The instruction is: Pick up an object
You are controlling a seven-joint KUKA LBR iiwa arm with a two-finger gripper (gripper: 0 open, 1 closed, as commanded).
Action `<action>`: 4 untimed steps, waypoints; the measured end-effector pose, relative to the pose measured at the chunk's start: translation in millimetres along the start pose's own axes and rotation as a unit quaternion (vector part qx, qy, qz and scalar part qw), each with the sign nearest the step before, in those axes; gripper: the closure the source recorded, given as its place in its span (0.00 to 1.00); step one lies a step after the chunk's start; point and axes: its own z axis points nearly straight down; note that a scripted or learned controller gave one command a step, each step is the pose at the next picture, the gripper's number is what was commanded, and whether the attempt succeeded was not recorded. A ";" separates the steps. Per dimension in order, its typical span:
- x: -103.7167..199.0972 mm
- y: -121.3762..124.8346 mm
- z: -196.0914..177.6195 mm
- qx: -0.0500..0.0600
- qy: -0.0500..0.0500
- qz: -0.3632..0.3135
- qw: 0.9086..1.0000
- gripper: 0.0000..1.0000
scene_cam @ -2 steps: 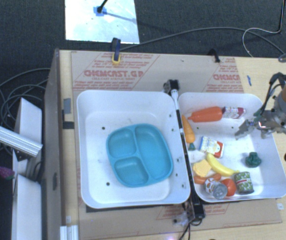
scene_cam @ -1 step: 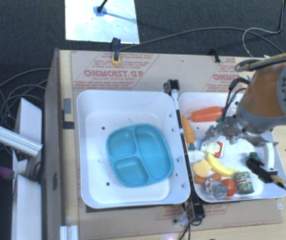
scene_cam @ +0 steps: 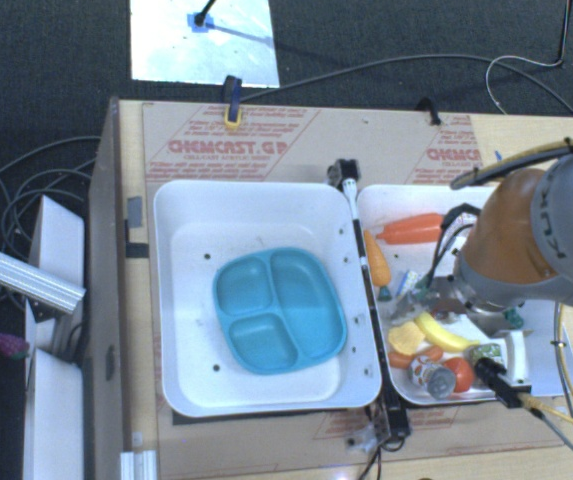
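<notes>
While the arm covers the right bin, a banana lies inside.

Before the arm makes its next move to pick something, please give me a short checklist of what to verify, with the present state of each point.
1. Objects to pick are present: ok. The right white bin holds a yellow banana, a long orange carrot, a red tomato-like ball and other small items.
2. Arm is over the bin with the objects: ok. The grey and orange wrist hangs above the right bin.
3. Gripper state: cannot tell. The wrist hides it.
4. Something already held: cannot tell.
5. Objects well separated: not ok. The banana and the small items lie crowded together.
6. Left white bin contents: ok. The blue three-compartment tray lies flat inside.
</notes>
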 end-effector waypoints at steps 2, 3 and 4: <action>-35.2 78.8 -94.1 -0.003 -0.001 -0.001 1.000 0.00; -10.7 13.8 0.1 0.000 0.000 0.000 1.000 0.00; -10.1 -6.8 0.1 0.000 0.000 0.000 1.000 0.00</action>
